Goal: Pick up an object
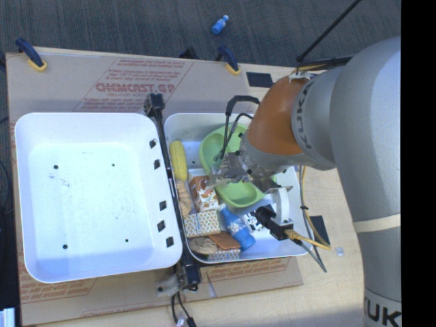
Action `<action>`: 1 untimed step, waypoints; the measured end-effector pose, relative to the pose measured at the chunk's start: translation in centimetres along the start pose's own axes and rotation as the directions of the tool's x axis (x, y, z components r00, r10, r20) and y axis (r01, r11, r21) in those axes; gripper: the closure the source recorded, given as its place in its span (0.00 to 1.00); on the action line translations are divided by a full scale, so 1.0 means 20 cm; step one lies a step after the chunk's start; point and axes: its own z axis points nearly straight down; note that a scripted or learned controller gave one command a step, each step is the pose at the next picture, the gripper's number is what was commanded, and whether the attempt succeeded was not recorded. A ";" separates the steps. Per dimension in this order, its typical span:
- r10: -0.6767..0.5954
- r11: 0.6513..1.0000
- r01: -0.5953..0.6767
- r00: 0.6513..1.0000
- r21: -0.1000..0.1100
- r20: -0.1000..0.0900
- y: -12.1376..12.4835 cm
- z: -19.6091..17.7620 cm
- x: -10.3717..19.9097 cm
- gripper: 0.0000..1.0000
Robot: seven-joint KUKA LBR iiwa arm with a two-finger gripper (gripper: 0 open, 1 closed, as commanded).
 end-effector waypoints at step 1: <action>0.003 1.000 -0.003 1.000 -0.001 0.005 0.00 0.00 -0.01 0.00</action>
